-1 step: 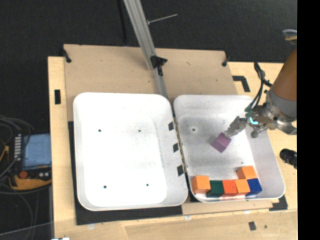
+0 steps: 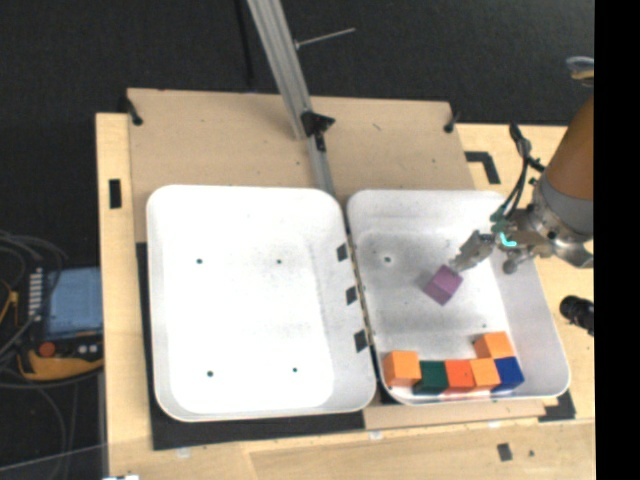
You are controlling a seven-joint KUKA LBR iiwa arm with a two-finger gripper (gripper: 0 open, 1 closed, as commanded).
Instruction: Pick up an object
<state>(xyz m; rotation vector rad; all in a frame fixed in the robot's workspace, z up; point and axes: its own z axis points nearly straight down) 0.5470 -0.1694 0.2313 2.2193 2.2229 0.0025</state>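
Hand at right of frame over the right bin; cannot tell its state. Purple block just below-left of it, tilted diamond-wise, no clear long axis, open floor around. Coloured blocks crowd the bin's lower wall. Left bin sits alongside on the surface.

- Robotics lab, by every sign.
- Plywood bench with two white bins fixed mid-frame.
- Aluminium camera mast at upper centre.
- Loose cables and blue electronics box at left edge.
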